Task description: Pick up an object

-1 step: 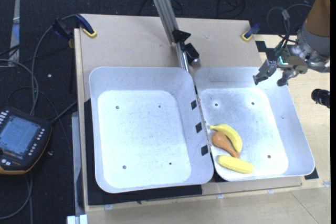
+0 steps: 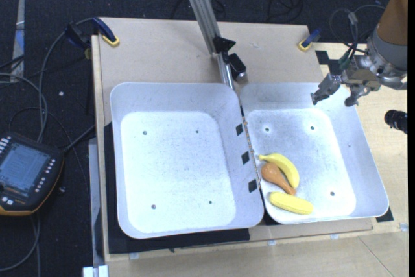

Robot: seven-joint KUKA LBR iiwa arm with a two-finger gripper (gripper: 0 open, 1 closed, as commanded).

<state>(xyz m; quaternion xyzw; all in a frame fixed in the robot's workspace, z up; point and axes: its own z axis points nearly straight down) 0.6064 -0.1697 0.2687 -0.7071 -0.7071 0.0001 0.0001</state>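
The fingers hang spread apart, holding nothing, at two o'clock — the bananas and orange pear lie bunched at five o'clock in the right bin.

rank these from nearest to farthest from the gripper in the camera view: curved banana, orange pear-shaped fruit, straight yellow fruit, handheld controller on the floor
From the gripper, above the right bin's far rim:
1. Curved banana, right bin, near its left wall.
2. Orange pear-shaped fruit, just below the banana, touching it.
3. Straight yellow fruit, at the bin's near edge.
4. Handheld controller, on the floor, far left.
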